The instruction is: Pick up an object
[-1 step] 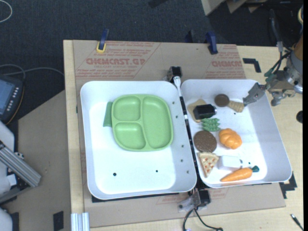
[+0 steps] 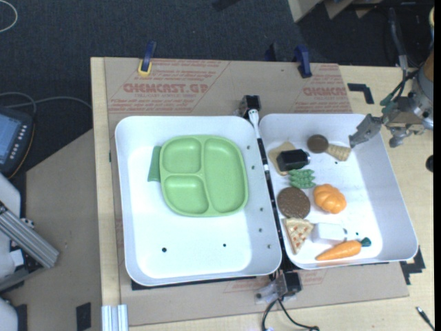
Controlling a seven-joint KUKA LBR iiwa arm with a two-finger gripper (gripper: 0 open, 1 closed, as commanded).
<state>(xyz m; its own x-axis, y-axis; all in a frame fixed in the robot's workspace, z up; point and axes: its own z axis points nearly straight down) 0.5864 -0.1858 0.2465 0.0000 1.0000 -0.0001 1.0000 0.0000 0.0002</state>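
Note:
The right bin (image 2: 396, 205) holds several toy foods: a brown round cookie (image 2: 318, 143), a tan wafer (image 2: 337, 152), a black piece on a toast slice (image 2: 291, 159), a green vegetable (image 2: 302, 178), an orange fruit (image 2: 329, 198), a dark round patty (image 2: 293, 202), a pizza slice (image 2: 298, 233), a white block (image 2: 329, 232) and a carrot (image 2: 339, 250). My gripper (image 2: 377, 136) hangs over the bin's upper right corner, just right of the wafer. It is open, with nothing between its fingers (image 2: 362, 131).
The left bin (image 2: 138, 240) holds a green divided tray (image 2: 204, 174). A black clamp (image 2: 251, 105) sits at the top between the bins. The cardboard base (image 2: 207, 81) is clipped at its back edge.

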